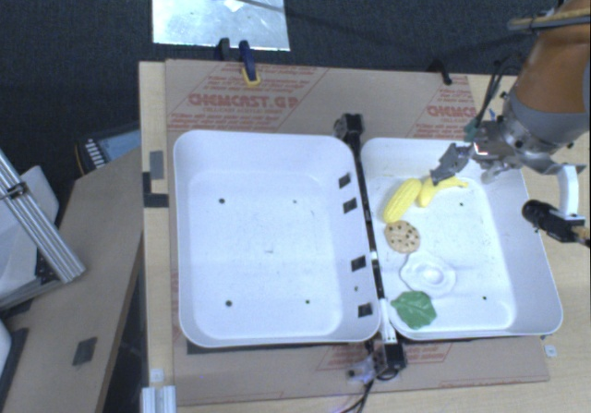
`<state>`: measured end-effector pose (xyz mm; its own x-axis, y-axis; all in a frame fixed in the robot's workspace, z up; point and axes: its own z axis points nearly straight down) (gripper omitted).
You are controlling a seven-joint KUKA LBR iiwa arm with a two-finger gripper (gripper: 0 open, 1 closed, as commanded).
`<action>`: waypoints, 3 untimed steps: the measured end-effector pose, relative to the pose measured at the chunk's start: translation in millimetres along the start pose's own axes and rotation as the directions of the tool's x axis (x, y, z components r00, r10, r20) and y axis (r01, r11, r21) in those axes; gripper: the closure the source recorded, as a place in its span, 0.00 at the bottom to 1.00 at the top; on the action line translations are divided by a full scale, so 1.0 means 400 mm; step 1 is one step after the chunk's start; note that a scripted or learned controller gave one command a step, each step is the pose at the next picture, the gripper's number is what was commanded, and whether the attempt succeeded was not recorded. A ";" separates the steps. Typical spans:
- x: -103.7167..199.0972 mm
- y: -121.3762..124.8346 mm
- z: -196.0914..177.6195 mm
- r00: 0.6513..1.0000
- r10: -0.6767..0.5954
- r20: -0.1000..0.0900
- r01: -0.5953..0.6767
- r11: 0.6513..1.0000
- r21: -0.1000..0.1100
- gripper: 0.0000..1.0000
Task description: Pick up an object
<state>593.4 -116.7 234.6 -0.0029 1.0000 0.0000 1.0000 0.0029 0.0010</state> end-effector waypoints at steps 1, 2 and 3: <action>0.001 0.002 -0.028 1.000 -0.002 0.000 0.002 1.000 -0.003 1.00; 0.166 0.029 -0.145 1.000 -0.009 -0.002 0.009 1.000 -0.006 1.00; -0.123 -0.113 -0.281 1.000 0.014 0.006 -0.014 1.000 -0.006 1.00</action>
<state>548.4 -165.9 346.8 0.0108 0.9999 -0.0064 0.9999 -0.0107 0.0071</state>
